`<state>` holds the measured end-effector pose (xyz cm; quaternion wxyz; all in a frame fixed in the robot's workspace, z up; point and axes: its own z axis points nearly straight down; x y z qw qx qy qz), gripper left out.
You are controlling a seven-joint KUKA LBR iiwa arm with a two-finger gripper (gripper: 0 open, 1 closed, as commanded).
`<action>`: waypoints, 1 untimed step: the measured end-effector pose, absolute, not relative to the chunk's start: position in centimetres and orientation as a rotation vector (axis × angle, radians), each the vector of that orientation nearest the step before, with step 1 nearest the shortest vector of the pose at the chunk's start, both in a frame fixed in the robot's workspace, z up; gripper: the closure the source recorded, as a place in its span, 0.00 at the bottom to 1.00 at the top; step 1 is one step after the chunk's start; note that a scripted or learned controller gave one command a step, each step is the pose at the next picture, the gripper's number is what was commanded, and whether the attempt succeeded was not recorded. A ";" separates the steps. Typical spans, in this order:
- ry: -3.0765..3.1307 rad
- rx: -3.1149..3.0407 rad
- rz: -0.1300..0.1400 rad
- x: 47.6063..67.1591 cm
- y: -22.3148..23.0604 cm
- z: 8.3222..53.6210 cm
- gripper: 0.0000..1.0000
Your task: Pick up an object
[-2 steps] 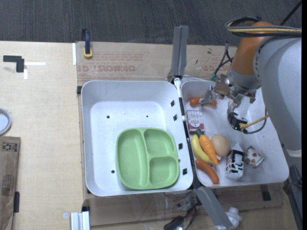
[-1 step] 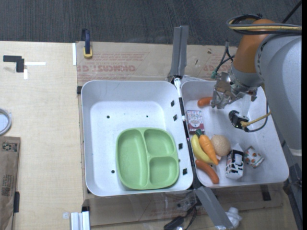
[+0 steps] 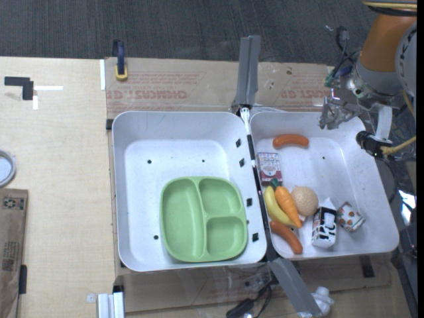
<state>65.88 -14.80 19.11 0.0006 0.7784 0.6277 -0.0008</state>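
Note:
The right bin holds an orange sausage near its back, a small red-and-white packet by the left wall, and a banana beside a carrot. A beige round bun, a second sausage, a black-and-white carton and a small patterned carton lie near the front. My gripper hangs over the bin's back right corner, above and to the right of the far sausage, with nothing seen between its fingers.
The left bin holds a green divided plate. A grey divider post rises between the bins at the back. A yellow-handled clamp stands at the back left, and a tape roll lies at the far left edge.

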 end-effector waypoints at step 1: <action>1.972 2.444 -0.003 65.9 -14.8 19.1 0.00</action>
